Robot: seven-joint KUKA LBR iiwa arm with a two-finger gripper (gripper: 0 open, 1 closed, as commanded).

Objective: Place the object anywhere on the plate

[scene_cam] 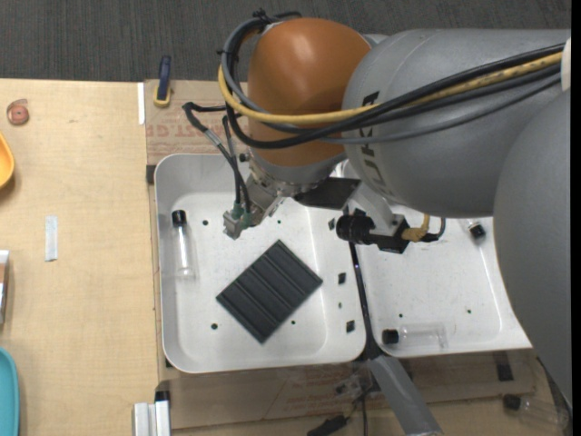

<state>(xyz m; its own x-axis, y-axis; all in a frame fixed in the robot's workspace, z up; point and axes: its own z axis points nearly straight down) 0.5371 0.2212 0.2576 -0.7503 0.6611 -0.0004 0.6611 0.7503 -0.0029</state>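
Gripper sits low over the far middle of the left bin, under the arm's orange band. Its tip is mostly hidden by the wrist, so can't tell if it is apart or together, or whether anything is in it.

Nearest the camera:
- teal item at the bench's left edge
- clear tube with a black cap, lying flat in the near part of the right bin

Next back:
- dark ribbed square plate, flat on the left bin's floor and turned diamond-wise, in the near-centre of the bin. Its top corner is near the gripper but apart from it.
- a few small black specks scattered on both bin floors

Further back:
- second clear capped tube, lying along the left bin's left wall with its black cap pointing away. It is beside the gripper, well apart from the plate and not on it.
- small white strip on the bare wood bench, left of the bins
- small black piece in the right bin by the arm's grey body

Far side:
- orange item at the left edge
- reddish disc
- blue clamp on the bench's back edge
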